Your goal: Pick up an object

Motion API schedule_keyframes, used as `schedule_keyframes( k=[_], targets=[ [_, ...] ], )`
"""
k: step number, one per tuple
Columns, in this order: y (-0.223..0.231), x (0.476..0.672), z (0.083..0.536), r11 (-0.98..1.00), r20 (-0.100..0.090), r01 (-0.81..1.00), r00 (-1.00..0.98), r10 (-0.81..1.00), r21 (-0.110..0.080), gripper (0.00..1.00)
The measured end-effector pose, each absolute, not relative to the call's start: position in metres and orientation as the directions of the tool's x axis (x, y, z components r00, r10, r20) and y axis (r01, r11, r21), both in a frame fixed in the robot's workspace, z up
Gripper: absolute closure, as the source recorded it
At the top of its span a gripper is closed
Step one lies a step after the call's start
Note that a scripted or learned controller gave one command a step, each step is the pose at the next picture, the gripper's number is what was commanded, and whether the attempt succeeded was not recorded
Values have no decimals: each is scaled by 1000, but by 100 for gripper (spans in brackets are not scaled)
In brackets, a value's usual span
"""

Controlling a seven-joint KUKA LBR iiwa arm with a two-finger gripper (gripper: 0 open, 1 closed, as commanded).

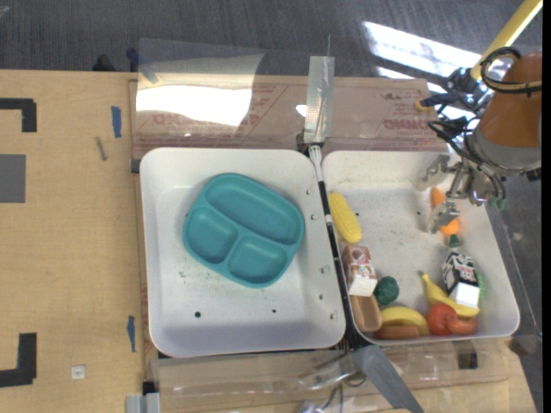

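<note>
My gripper [455, 186] hangs over the far right part of the right bin [392, 188], below the orange wrist band. A small orange object [448, 226] lies just under and in front of it, and whether they touch is unclear. Along the bin's left wall lie a yellow corn cob [344, 216] and a small printed box [359, 269]. Clustered at the near edge are a green piece [386, 290], a banana [405, 317], a red fruit [442, 318] and a black-and-white carton [461, 273].
The left bin [164, 299] holds a teal divided plate [244, 229]. A raised divider [320, 192] separates the two bins. Clear plastic panels stand behind both bins. Bare floor shows in the right bin's middle.
</note>
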State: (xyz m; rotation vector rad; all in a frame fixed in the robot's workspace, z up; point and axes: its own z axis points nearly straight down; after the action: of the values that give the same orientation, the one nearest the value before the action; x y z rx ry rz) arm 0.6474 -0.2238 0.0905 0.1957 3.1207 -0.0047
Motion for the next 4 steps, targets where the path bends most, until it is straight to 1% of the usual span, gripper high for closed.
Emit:
schedule_keyframes(
  k=[1, 2, 3, 4],
  targets=[
    [-221, 650, 102, 993, -22, 121, -992, 121, -3, 100],
    [-221, 650, 101, 993, -20, 121, -992, 121, -2, 0],
    [-222, 619, 88, 967, -7, 255, -967, 255, 1, 0],
    [-221, 624, 103, 968, -21, 252, -967, 252, 0, 100]
  ],
)
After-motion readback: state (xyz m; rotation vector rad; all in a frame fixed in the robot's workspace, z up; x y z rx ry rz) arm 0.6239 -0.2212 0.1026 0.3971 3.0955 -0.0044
